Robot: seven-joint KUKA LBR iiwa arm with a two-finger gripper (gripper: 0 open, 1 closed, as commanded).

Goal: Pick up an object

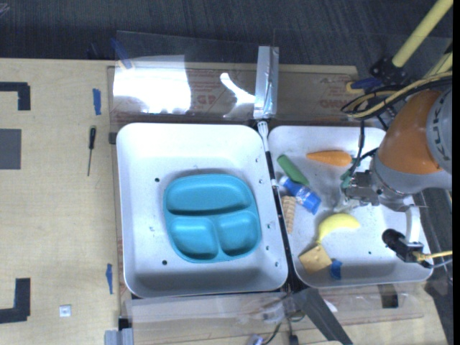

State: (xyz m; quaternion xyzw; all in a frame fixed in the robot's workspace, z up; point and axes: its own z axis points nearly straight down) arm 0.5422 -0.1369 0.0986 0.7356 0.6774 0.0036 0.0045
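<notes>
My gripper (351, 191) hangs over the middle of the right bin (374, 268), reaching in from the right. Just below it lies a yellow banana-like piece (338, 226); whether they touch is unclear. An orange carrot (329, 158) rests behind the gripper near the bin's back wall. A green pepper-like piece (292, 169) and a blue-and-white object (302, 195) lie to the left, by the wall between the bins. A tan ribbed cone (289, 211) sits beside them. A tan wedge (314, 257) with a small blue piece (336, 269) lies at the front.
The left bin (136, 157) holds a blue divided plate (211, 215). A clear plastic sheet (187, 85) and a metal post (266, 81) stand behind the bins. Yellow cables (388, 92) loop at the back right above the arm.
</notes>
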